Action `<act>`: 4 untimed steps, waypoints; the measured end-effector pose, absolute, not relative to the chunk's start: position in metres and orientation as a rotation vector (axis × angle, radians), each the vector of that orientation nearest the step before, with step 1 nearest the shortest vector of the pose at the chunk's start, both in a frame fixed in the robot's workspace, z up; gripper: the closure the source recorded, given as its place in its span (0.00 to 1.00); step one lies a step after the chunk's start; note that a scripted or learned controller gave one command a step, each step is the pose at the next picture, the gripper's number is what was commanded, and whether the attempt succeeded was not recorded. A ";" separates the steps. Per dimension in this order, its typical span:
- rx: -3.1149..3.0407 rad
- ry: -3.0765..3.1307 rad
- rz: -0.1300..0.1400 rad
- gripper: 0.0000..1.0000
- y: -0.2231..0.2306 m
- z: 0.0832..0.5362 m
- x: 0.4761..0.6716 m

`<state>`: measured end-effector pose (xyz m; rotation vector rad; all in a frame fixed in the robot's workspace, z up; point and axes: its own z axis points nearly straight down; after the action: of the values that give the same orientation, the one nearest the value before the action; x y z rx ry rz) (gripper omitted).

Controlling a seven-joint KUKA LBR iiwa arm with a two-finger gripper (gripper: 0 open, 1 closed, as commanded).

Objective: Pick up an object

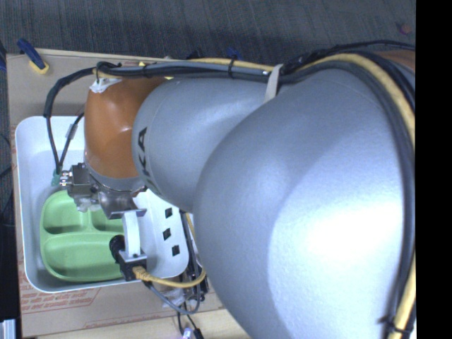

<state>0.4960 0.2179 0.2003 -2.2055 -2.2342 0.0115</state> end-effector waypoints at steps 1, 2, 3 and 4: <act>-2.200 -2.240 0.013 1.00 0.219 0.211 0.497; -2.194 -2.245 0.012 1.00 0.220 0.221 0.497; -2.188 -2.250 0.011 1.00 0.221 0.231 0.498; -2.181 -2.256 0.010 1.00 0.222 0.241 0.498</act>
<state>0.4983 0.2219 0.2413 -2.1811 -2.2557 0.0099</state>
